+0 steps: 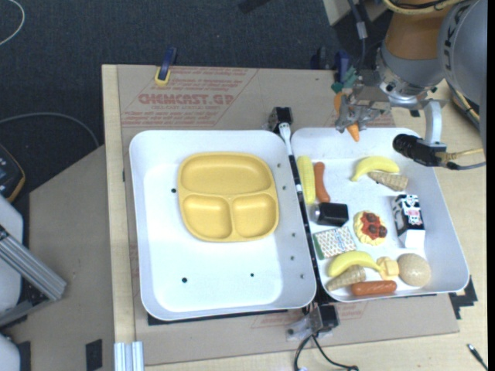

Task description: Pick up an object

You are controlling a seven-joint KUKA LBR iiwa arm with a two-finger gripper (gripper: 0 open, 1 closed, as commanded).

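Observation:
My gripper hangs over the back left edge of the right bin. It is shut on a small orange carrot-like piece, which pokes out below the fingertips, lifted off the bin floor. In the right bin lie a banana, a waffle cone, a yellow corn cob, a red sausage, a black block, a small pizza, a milk carton, a second banana, another sausage and a bread roll.
The left bin holds a yellow compartment tray. A black clamp sits at the back where the bins meet. The arm's black cable fitting hangs over the right bin's back right corner.

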